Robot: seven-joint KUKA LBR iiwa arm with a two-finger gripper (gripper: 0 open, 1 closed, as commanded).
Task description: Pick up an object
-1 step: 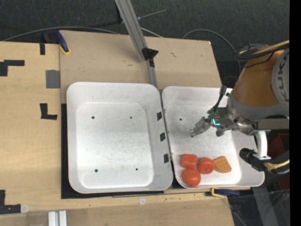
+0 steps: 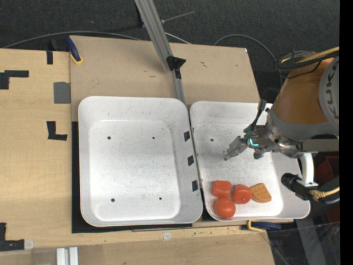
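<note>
Objects for pick: 3 red rounded pieces grouped at the near edge of the right bin [image 2: 220,115]. One red piece [image 2: 222,189] sits upper-left of the group, a second [image 2: 241,194] just to its right, a third [image 2: 224,207] nearest the front rim. All 3 touching or very nearly so. An orange-tan piece [image 2: 261,192], wedge-like, lies just right of the second red piece, appears in contact w/ it. All 4 rest on the bin floor; none lifted.

Gripper [image 2: 234,149]: above the mid part of the right bin, up-view of the objects and apart from them, pointing toward the left. Nothing seen betw. the fingers. Finger spread: cannot tell, tips too small and dark against the speckled floor. A small teal light shows at the gripper base.

Arm [image 2: 306,101]: enters from the right, orange band broad above the wrist, grey body beneath.

Left bin [image 2: 132,106]: white, shallow, a few dark dots on the floor, set side by side w/ the right bin, rims touching.

Surroundings: wooden bench [image 2: 33,93] w/ black tape marks at left; grey metal bar [image 2: 157,29] slants down from the top to the bins' junction.
</note>
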